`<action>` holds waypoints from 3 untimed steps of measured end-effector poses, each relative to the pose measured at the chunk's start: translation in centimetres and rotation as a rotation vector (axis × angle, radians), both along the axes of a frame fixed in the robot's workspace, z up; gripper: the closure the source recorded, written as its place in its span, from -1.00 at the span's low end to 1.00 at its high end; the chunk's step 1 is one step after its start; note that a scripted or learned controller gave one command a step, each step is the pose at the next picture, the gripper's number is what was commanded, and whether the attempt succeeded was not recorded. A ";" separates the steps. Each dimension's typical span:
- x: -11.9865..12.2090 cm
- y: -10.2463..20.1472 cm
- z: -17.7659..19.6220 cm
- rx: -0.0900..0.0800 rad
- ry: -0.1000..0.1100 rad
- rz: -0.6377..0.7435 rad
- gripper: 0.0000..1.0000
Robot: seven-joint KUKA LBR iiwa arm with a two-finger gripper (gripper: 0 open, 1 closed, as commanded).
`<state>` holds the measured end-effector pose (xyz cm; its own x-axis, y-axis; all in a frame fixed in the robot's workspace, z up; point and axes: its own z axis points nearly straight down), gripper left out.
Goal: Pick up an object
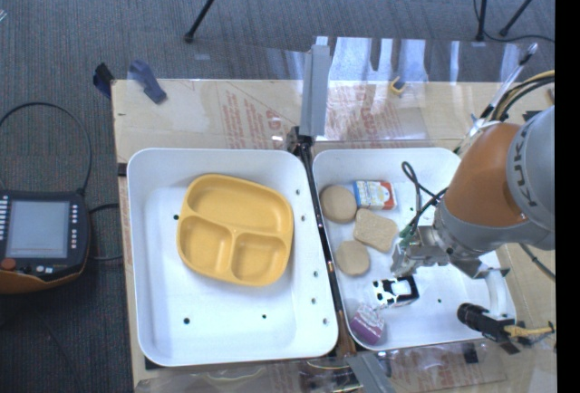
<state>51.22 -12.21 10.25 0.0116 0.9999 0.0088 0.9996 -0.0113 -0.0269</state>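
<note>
Gripper (405, 266), state I cannot tell, hovers at 12 o'clock of black-white toy (396, 292); probably light, rigid, grasp its middle.

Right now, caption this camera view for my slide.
Arm's gripper hovers over the right bin above a black-and-white toy; yellow tray in the left bin.

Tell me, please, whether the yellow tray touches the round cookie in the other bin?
Apart. The camera view shows the yellow tray in the left bin; the cookie lies in the right bin, past both rims.
</note>
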 end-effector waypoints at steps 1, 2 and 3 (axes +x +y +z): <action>0.0 0.0 0.0 0.000 0.000 -0.002 -1.00; -0.6 1.9 -2.0 -0.006 -0.016 0.007 -1.00; -0.6 1.8 -1.3 -0.004 -0.011 0.002 1.00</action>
